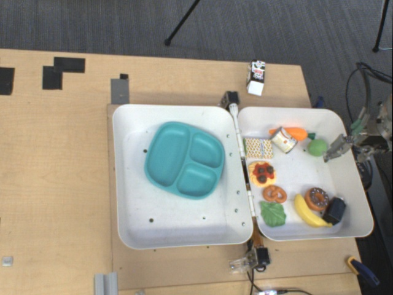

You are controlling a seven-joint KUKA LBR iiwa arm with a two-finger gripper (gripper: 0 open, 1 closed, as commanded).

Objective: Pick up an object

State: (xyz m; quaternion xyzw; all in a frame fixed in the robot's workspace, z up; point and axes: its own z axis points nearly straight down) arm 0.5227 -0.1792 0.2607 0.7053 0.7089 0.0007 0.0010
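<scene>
The right bin (350, 183) holds several toy foods: an orange carrot (296, 133), a small can (283, 141), a green ball (317, 147), a patterned cracker (258, 147), a pizza piece (263, 173), a pretzel (274, 193), a green leaf (272, 214), a banana (307, 211), a chocolate donut (317, 196) and a black block (334, 211). My gripper (339, 147) reaches in over the bin's right rim, just right of the green ball and apart from it. Nothing is seen held in it.
The left bin (132, 183) carries a teal divided plate (184, 158). A small white and black box (256, 78) stands on the bench behind the bins. Clips and cables (252, 260) sit at the front between the bins.
</scene>
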